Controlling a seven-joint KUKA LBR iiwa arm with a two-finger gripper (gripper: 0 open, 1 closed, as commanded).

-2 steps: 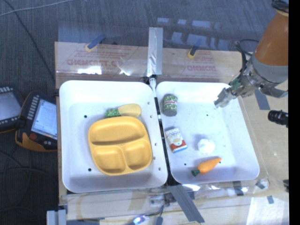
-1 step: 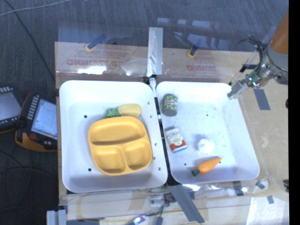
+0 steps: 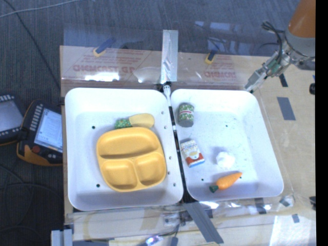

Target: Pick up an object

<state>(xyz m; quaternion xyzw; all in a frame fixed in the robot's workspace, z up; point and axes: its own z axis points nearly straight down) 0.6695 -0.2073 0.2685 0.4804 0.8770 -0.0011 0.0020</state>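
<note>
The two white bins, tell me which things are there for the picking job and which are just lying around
For the job:
- gripper, outside the right bin's far corner
- carrot, white ball, small carton, can in the right bin
- yellow tray, corn cob in the left bin

Lying about:
- teach pendant on the floor

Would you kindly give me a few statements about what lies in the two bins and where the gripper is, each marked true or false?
1. The yellow divided tray lies in the left bin. True.
2. The toy carrot lies on that tray. False: it lies in the right bin.
3. The gripper is above the bins' far right corner, holding nothing. True.
4. The small carton touches the carrot. False: they lie apart.
</note>
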